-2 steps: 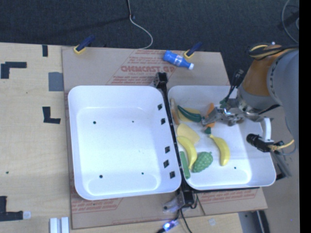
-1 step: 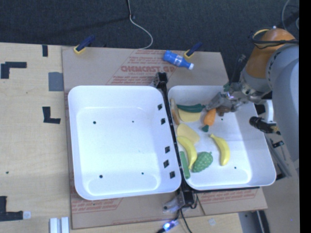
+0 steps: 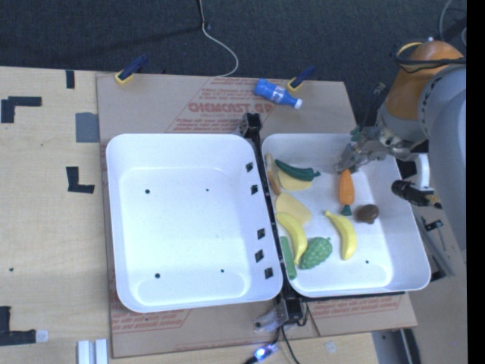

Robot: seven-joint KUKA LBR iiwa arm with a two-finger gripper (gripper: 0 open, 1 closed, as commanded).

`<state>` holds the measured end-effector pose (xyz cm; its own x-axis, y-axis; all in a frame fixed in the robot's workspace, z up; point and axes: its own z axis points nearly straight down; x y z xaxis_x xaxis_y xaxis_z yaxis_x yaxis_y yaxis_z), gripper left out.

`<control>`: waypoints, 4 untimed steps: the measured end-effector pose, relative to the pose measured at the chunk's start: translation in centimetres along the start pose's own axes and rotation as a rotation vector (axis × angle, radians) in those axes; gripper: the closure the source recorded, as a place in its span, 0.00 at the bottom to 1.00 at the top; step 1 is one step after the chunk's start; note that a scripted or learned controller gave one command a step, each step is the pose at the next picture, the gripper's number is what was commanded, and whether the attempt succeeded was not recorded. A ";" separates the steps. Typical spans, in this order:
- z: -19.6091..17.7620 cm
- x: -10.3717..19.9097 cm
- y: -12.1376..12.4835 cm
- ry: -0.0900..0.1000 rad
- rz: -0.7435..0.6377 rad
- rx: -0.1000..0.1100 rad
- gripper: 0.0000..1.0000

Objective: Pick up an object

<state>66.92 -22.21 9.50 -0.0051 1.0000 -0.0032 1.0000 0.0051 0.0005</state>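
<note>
Gripper (image 3: 352,160) sits low over the far right part of the right bin (image 3: 402,279), just above the carrot's top end. Fingers read as a dark metallic cluster, too blurred to judge their spread, and nothing is visibly between them. Grey arm (image 3: 455,127) with the orange band (image 3: 409,89) comes in from the right edge.

Largest to smallest from here. Cardboard sheet (image 3: 220,105) under both bins, red print on it, lying on the wooden bench (image 3: 45,203). Left bin (image 3: 182,218) white, shallow, a few dark dots on its floor. Right bin touches it along the middle seam.

Right bin contents:
- yellow banana (image 3: 294,232) near the left wall, with another pale yellow piece (image 3: 291,207) just above it, possibly a second fruit, hard to tell
- smaller banana (image 3: 345,235) mid-bin, curved, lying near the brown object
- dark green pepper-like item (image 3: 297,171) at the far left part, lying over a pale yellow piece
- green bumpy fruit (image 3: 316,252) near the front, touching the first banana
- carrot (image 3: 345,188) orange, roughly upright in view, just below the gripper
- small brown round object (image 3: 367,214) right of the carrot, apart from it

Outside the bins: blue bottle (image 3: 276,92) on its side on the cardboard, behind the right bin. Two clamps with blue and yellow handles (image 3: 130,69) at the cardboard's far edge. White cable (image 3: 220,48) trails across the dark floor.
</note>
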 end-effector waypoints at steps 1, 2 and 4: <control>-2.3 8.2 -0.4 0.005 -0.003 -0.001 1.00; 0.9 12.3 0.1 0.001 0.001 -0.004 1.00; -9.0 19.0 0.0 0.004 0.002 0.002 1.00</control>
<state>66.81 -3.14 18.40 -0.0030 1.0000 0.0004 1.0000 0.0030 -0.0018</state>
